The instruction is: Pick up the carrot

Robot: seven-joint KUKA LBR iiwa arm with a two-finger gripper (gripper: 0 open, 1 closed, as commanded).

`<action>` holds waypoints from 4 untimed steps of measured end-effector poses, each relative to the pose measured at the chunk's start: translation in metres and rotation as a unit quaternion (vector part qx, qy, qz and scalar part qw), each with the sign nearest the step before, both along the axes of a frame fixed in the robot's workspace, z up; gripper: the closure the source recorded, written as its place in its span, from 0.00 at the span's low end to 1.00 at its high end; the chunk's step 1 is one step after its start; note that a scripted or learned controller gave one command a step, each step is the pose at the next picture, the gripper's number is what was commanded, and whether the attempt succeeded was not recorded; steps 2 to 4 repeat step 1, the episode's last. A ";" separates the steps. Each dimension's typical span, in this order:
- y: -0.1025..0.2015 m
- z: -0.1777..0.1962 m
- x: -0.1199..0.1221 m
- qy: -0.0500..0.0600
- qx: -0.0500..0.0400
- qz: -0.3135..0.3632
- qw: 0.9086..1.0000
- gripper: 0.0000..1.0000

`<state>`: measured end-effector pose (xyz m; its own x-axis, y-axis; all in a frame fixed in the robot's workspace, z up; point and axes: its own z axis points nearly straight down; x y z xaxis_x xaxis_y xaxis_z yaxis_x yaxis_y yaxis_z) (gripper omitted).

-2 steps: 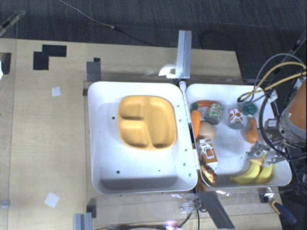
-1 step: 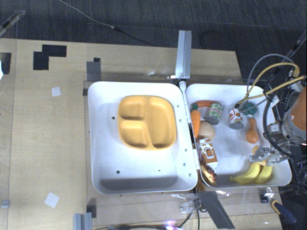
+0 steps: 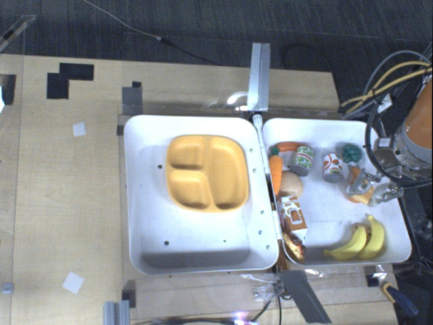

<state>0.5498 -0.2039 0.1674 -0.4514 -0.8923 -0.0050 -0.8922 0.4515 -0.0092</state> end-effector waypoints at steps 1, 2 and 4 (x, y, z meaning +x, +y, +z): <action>0.004 -0.074 -0.057 -0.003 -0.004 0.005 1.000 1.00; 0.004 -0.074 -0.057 -0.003 -0.004 0.005 1.000 1.00; 0.004 -0.074 -0.057 -0.003 -0.004 0.005 1.000 1.00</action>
